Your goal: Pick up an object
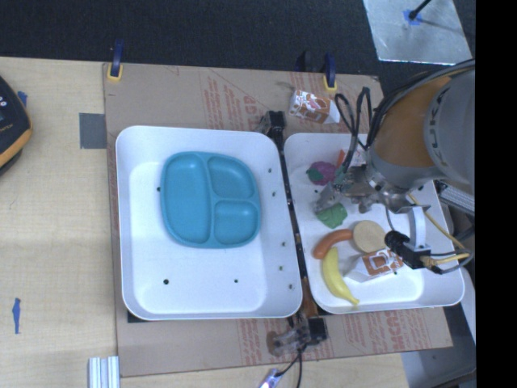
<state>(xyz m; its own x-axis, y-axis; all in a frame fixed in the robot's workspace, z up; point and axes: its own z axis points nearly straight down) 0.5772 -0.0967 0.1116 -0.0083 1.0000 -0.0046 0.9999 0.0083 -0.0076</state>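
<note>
The right white bin holds several small items. They are a purple piece, a green piece, an orange-red sausage, a yellow banana, a round tan disc and a small orange-and-white carton. My gripper hangs low over the bin's upper left part, between the purple piece and the green piece and just above the green one. The wrist and its cables cover the bin's upper right. Nothing shows held in the gripper.
The left white bin holds a blue divided plate. A small wrapped packet lies on the cardboard behind the right bin. A yellow-and-black device sits at the far left edge of the bench.
</note>
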